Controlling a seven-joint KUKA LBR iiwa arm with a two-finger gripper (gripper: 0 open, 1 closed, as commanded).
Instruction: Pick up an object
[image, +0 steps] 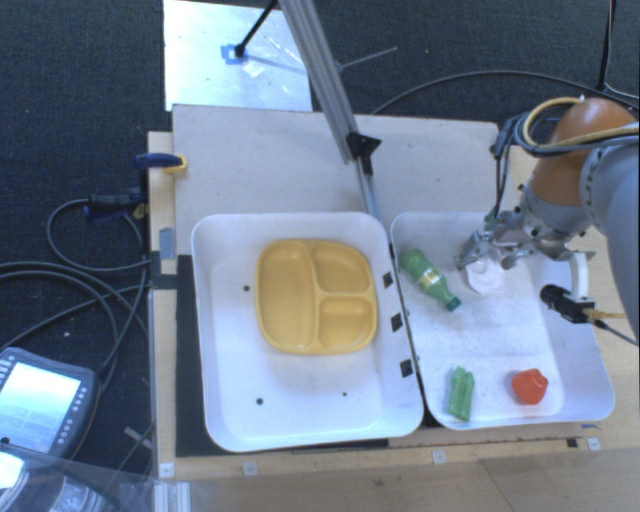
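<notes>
While a red object and a green block are lying nearest, at five o'clock in the right bin, a green bottle is lying farther back. Beyond it, at one o'clock, the gripper is hovering over a white object.

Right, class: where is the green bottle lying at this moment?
The green bottle lies in the right bin, near its upper left wall, beside the left bin holding the yellow tray.
</notes>
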